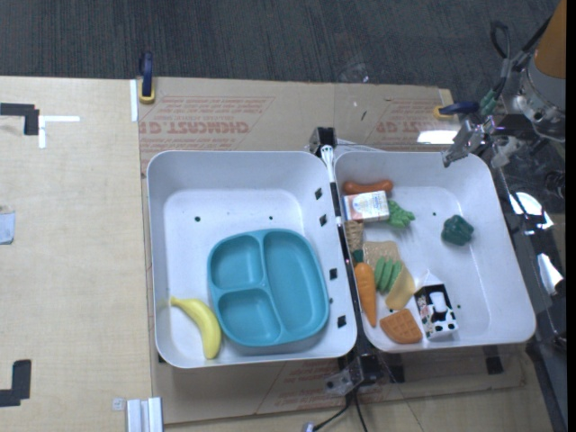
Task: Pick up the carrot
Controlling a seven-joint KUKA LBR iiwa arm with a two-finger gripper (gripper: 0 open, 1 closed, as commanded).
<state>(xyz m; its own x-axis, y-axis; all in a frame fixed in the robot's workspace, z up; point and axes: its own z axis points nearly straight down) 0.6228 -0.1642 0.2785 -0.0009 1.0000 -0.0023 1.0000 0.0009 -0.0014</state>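
Observation:
The carrot is orange and slender. It lies lengthwise against the left wall of the right bin, towards the front, among other toy foods. My gripper hangs above the far right corner of that bin, well away from the carrot and up to its right. Nothing shows in the gripper.
Around the carrot lie green beans, an orange wedge, a black-and-white carton, a pink-white box, a sausage and a green broccoli. The left bin holds a blue divided plate and a banana.

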